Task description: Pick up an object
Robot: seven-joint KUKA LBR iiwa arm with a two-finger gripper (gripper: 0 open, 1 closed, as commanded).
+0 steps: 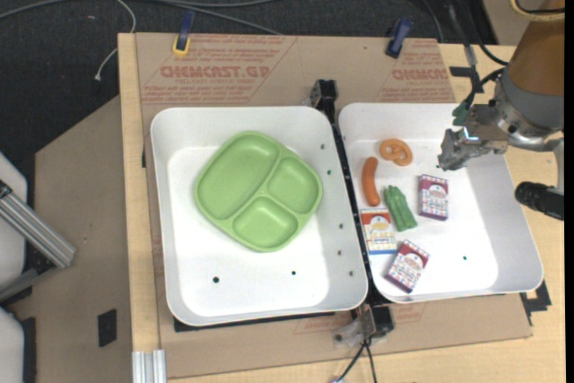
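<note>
Green tray (258, 191) smooth matt plastic; bins (179, 220) glossy white; bench (143, 85) cardboard.

We see two bins side by side, the left bin (170, 193) holding a divided tray (258, 190); in the right bin (502, 256), a pretzel (395, 151) at the back, a sausage (370, 180) and a pickle (399, 206) before it, three small cartons nearby; the gripper (451, 152) right of the pretzel

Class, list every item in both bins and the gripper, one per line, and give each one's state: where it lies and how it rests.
green divided plate: flat in left bin, compartments bare
pretzel: lying flat, right bin
orange sausage: lying lengthwise, right bin
green pickle: lying beside sausage
purple carton: lying flat
second purple carton: lying tilted, near front rim
white box: lying flat
gripper: above right bin, holding nothing
</note>
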